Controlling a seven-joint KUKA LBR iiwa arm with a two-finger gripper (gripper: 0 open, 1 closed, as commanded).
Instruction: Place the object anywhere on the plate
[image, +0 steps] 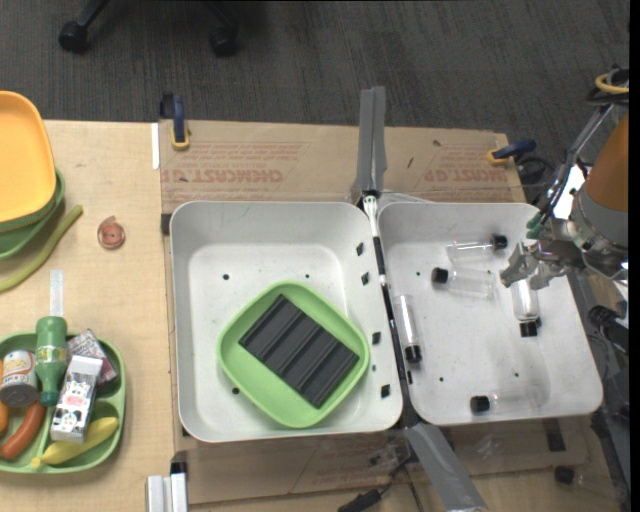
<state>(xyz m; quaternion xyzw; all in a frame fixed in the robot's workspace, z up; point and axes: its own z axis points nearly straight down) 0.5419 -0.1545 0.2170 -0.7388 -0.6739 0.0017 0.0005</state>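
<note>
Pincer (527, 272) low over right bin (560, 390), among clear tubes (470, 268) with dark caps; grip width impossible to tell, nothing plainly held. Plate (292, 353) green, dark ridged insert, in left bin (200, 300), well apart. Likely risks: slipping off a smooth tube, rolling it away, grabbing nothing. Tubes nearly lost against white; arm cut off at right.

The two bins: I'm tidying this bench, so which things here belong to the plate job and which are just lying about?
For the job:
- green plate in the left bin
- clear tubes with black caps in the right bin
- gripper over that bin

Lying about:
- yellow bowl
- toy food tray
- blue clamps
</note>
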